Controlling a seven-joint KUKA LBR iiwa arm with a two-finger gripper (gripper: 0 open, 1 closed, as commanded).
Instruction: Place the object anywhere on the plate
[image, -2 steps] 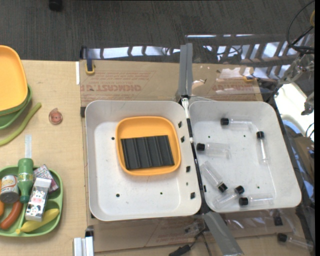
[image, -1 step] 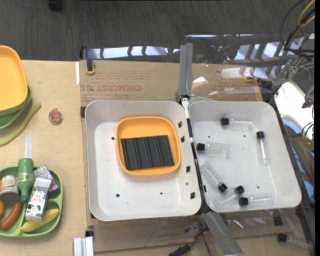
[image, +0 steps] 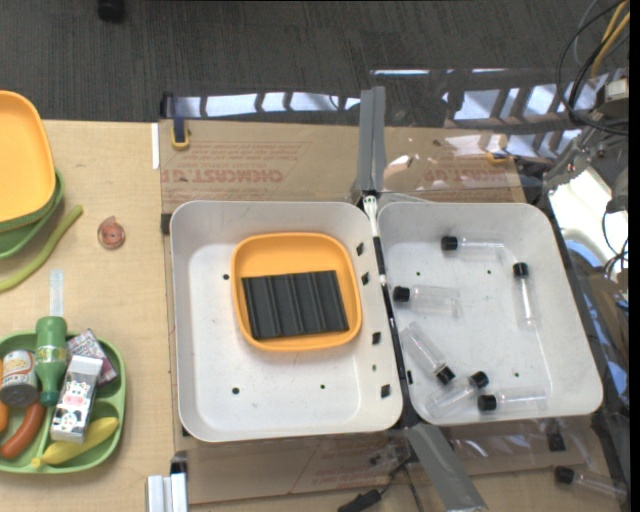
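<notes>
Camera view: the two white bins sit side by side. The right bin (image: 560, 300) is on the side the arm reaches in from, and the left bin (image: 200, 380) lies beyond it. Whether the gripper is open, or has hold of anything, I cannot tell.

The right bin holds six clear tubes with black caps. They lie flat and scattered, probably tipped in loose so that any one can be picked. One tube (image: 470, 244) lies along the back, one (image: 524, 295) near the right wall and one (image: 425, 296) by the divider. Three cluster at the front (image: 425, 355), (image: 455, 395), (image: 520, 402). None is on the plate yet, so I judge the task not begun.

One orange plate (image: 245, 265) sits flat in the middle of the left bin, well clear of its walls (an easy target from above). It carries one dark ribbed mat (image: 295, 305), likely there to stop a round tube rolling.
</notes>
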